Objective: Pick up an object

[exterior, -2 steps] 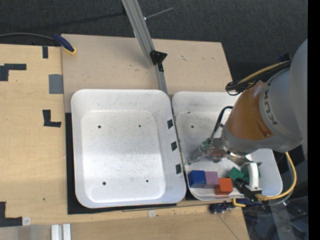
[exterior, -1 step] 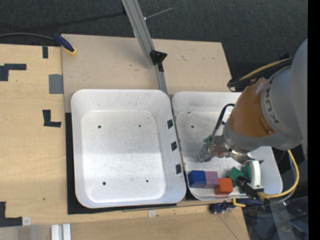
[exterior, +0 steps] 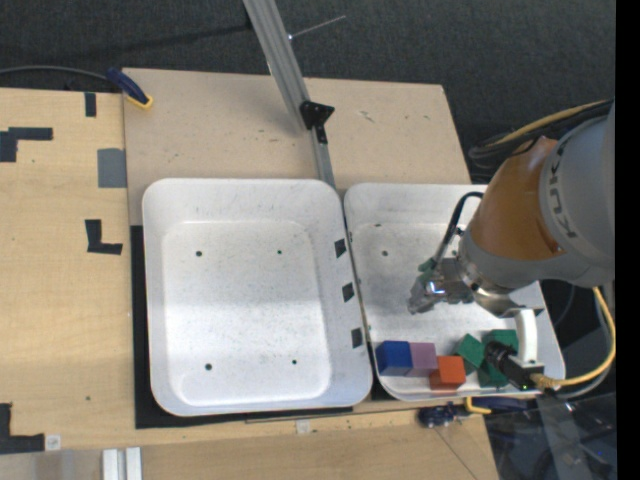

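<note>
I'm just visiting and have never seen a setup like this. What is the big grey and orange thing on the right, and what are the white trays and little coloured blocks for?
It is a robot arm, seen by a camera looking down at a slant. At its tip is a gripper, low in the right bin. Along that bin's near edge lie small objects: a blue block, a purple block, an orange block and green pieces. The left bin sits beside it. The arm's job is to pick one up; I see none in its gripper.
</note>
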Robot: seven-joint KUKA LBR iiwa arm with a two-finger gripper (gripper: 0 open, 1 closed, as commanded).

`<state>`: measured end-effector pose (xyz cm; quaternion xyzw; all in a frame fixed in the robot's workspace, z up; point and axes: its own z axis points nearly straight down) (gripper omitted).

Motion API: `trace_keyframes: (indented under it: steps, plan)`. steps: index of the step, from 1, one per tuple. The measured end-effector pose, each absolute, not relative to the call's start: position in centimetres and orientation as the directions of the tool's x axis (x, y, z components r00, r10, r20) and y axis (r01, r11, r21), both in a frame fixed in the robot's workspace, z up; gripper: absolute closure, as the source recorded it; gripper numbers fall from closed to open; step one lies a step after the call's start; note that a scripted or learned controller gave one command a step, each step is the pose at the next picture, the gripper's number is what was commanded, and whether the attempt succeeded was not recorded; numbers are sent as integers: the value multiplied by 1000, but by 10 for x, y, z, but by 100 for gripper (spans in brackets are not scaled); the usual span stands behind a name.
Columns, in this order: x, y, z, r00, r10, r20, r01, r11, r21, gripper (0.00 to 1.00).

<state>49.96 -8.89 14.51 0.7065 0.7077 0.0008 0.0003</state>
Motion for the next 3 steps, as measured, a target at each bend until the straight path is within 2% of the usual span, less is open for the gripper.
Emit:
trace_keyframes:
  steps: [2, 3]
  plan:
    - [503, -81, 246, -3, 1000, 0, 1000, 3, 4, 100]
    - [534, -34, 251, -6, 1000, 1, 1000, 6, 0, 100]
